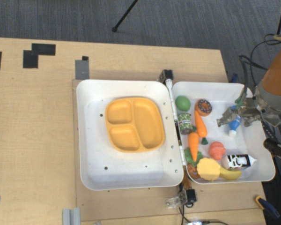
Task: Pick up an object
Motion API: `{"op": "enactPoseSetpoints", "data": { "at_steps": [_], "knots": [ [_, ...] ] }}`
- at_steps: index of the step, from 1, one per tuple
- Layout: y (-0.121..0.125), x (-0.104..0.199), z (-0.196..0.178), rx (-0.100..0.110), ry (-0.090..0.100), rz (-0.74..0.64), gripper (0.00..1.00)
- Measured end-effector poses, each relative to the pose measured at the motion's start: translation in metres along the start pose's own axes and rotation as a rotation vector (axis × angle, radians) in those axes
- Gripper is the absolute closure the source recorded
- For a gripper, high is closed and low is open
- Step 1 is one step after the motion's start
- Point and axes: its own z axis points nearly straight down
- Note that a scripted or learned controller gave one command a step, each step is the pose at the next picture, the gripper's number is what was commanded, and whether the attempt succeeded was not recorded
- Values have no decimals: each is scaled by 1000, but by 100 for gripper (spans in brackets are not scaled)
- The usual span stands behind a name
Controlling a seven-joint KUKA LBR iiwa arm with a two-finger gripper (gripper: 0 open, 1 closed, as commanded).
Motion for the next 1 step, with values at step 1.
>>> {"op": "enactPoseSetpoints", "data": {
  "at_steps": [1],
  "knots": [
    [37, 20, 107, -4, -1, -39, 0]
  ]
}}
